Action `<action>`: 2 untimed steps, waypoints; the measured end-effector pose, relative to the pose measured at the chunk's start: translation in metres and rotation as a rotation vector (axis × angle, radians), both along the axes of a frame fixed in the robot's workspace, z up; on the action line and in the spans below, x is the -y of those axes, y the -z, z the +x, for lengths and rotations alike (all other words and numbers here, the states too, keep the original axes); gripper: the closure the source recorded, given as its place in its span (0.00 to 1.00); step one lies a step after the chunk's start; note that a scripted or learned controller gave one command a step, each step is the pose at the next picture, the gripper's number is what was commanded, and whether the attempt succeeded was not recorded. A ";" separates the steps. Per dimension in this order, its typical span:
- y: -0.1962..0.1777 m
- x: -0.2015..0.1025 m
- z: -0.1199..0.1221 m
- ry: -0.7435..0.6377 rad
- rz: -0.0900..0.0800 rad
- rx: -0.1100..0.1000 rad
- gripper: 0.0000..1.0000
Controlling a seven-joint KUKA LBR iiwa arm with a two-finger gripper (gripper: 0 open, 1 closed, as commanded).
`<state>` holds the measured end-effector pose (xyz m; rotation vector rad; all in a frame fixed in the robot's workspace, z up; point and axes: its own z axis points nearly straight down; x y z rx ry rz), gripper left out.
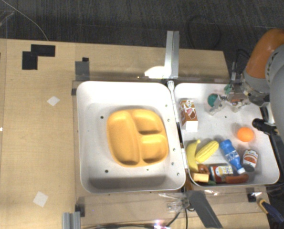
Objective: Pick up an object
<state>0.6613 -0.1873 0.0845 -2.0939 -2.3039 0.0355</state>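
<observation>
— Nearest edge of the right bin (275, 175) first?

— Packed along that wall: a small yellow block (201, 177), a dark red-labelled packet (226, 171) lying flat, a small can (249, 159) with a red and white label at the right.

— And just behind?

— Banana (193, 154) and corn cob (207, 150) side by side, touching; blue bottle (231, 156) on its side, slanting toward the can. Further back, an orange ball (246, 134) lying apart near the right wall.

— Left bin (84, 128)?

— Holding a yellow divided tray (137, 136), set in the middle.

— Further up on the right?

— Small carton (188, 114), white with brown print, close against the wall between the bins. Behind that, toward the far side of the right bin, a teal object (212, 99): small, rounded, blue-green, resting on the white floor.

— Gripper (226, 100)?

— Low over the far part of the right bin, just right of the teal object. Cannot tell how far open, nor whether touching the teal piece. Nothing seen clamped in it. Orange band (268, 51) of the arm above, at the far right.
</observation>
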 end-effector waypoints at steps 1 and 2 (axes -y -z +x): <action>-0.012 0.002 0.000 -0.006 -0.005 -0.005 1.00; -0.013 0.001 0.001 -0.008 -0.005 0.001 0.00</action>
